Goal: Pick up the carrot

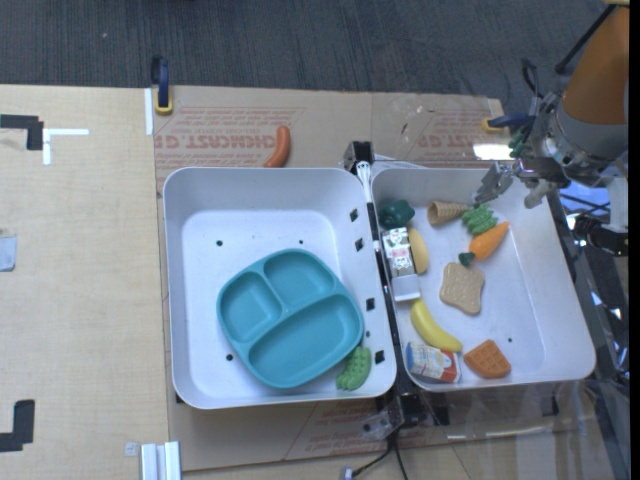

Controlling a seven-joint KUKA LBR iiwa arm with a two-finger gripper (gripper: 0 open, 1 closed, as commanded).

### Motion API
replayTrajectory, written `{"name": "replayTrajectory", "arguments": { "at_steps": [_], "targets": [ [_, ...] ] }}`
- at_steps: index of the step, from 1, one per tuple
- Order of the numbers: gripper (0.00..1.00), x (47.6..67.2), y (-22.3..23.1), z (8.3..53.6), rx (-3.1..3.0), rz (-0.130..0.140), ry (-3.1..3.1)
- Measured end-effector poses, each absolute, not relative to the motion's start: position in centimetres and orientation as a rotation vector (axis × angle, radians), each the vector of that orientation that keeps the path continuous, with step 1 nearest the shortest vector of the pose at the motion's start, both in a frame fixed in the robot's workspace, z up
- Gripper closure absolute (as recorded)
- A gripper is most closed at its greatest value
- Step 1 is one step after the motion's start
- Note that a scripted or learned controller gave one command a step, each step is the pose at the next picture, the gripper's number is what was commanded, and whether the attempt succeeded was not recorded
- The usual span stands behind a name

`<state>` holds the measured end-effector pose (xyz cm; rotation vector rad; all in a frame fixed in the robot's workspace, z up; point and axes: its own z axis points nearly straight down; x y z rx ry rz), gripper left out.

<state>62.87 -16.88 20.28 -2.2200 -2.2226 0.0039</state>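
Camera view: I can't tell whether the hand (497,180) is wide or narrow; it blurs over the right bin (560,298) far corner. Carrot (486,240) lies just below it, greens toward it, cone (447,211) and bread slice (463,289) near.

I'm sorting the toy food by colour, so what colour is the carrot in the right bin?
Orange with a green leafy top: the carrot shows best in the camera view.

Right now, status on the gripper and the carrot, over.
Gripper above right bin's far edge, nothing seen held. Carrot lying in right bin, just below gripper, green top toward it. Cone and bread slice close by.
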Motion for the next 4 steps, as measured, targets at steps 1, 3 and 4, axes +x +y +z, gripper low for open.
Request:
{"name": "replayTrajectory", "arguments": {
  "at_steps": [1,3,4],
  "targets": [
    [0.0,60.4,-21.1,11.6,-2.179,0.004,-2.261],
    [1.0,62.3,-17.9,10.3,-2.048,0.003,-2.387],
    [1.0,65.6,-14.0,20.9,-2.315,0.003,-2.127]
  ]
}}
